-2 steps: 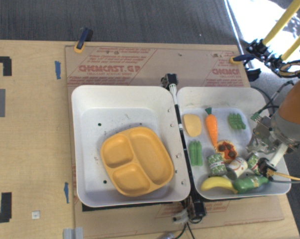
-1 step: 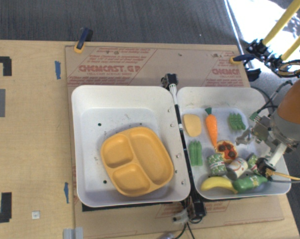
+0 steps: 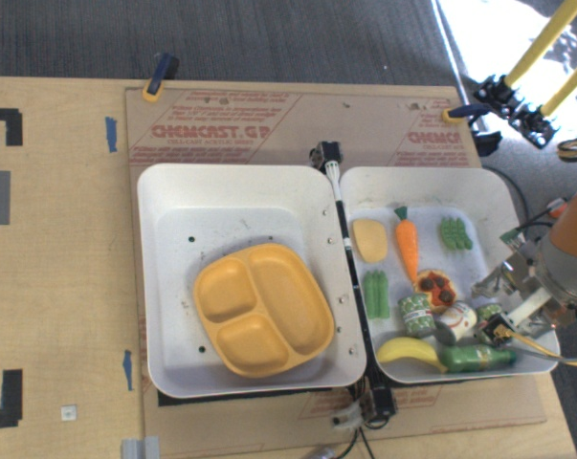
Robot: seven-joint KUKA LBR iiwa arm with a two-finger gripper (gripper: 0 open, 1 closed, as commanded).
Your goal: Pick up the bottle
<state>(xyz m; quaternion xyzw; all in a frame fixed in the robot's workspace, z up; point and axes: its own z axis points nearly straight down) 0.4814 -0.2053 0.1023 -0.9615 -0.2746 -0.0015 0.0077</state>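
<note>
Bottle (image 3: 476,357): green, lying on its side along the near wall of the right bin (image 3: 489,187), long axis left to right, one end touching or just beside the banana (image 3: 408,352). Lying flat suits a top-down pinch across its width, but the wall behind it and its neighbours leave little room. Gripper (image 3: 503,306) sits low over the right bin's near right corner, just beyond the bottle's right end; cables and bracket clutter the tool, so I cannot tell whether it is spread or pressed together, and nothing is visibly between its tips. Other contents crowd the near end: small can (image 3: 417,314), carrot (image 3: 407,242), green pods (image 3: 375,293). Left bin (image 3: 173,199) holds only the yellow divided plate (image 3: 261,306), likely the drop side. Judgement: approach or descent stage, grasp not confirmed.
</note>
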